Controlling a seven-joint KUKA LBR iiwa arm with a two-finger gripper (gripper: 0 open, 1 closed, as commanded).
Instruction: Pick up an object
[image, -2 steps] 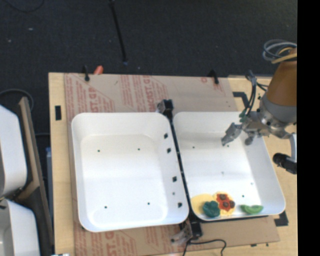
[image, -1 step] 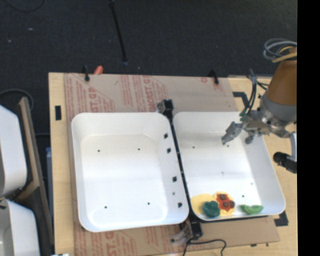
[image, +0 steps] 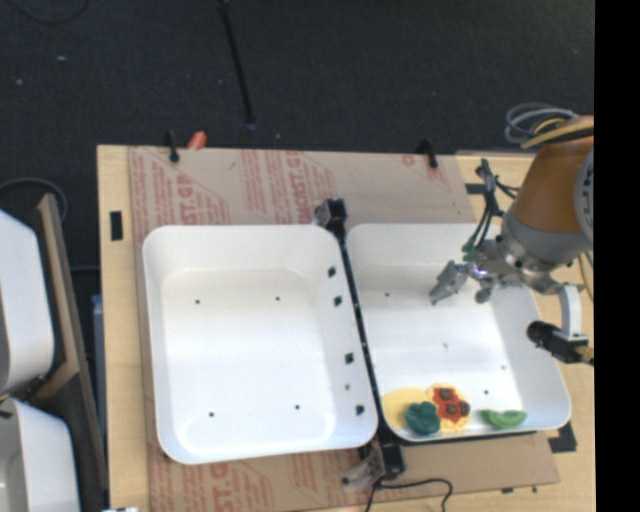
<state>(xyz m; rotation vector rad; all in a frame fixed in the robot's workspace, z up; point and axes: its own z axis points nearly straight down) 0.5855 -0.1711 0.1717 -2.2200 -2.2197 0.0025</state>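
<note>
Several small objects lie along the near edge of the right bin (image: 420, 330): a yellow piece (image: 398, 407), a dark green lump (image: 421, 419), an orange and red piece (image: 451, 402) and a bright green piece (image: 503, 418). My gripper (image: 465, 288) hangs over the bin's far half, well away from them. Its two grey fingers (image: 444, 285) are spread apart with nothing between them. The orange band of the arm (image: 555, 190) rises to the right above it.
The left bin (image: 240, 340) sits beside the right one, with a black divider strip (image: 350, 320) between them. Both rest on a cardboard-covered bench (image: 250, 185). Cables and a black fitting (image: 555, 340) hang by the right bin's right wall.
</note>
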